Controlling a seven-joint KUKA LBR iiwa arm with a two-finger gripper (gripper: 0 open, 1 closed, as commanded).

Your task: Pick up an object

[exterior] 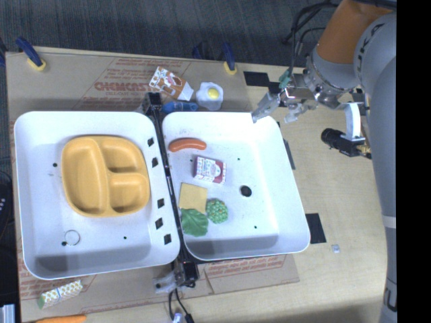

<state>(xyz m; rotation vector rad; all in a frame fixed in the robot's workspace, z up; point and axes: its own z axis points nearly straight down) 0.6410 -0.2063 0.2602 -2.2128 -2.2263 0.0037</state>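
Camera view: the two-finger gripper [277,108] is hanging over the far right corner of the right bin [291,200], its fingers parted with nothing between them. The arm [350,25] is reaching in from the right, its orange band lying above the wrist. No object is being held, so the step in hand appears to be the approach, before any descent onto a target.

The candidate objects are lying in the left half of the right bin: a toy sausage [186,144] near the far wall, a small red packet [209,169] just below it, a yellow cheese slice [192,197] nearer the camera, and, beside that slice, a green leaf [194,222] and a cluster of peas [217,210]. All are sitting well apart from the gripper. The left bin [34,200] is bearing a yellow divided tray [106,175].

The next move probably calls for travelling leftward across the bin, centring over one item, then lowering with the fingers straddling it. The sausage and packet, being raised and separate, seem the easier grasps; the flat cheese slice looks harder to pinch.
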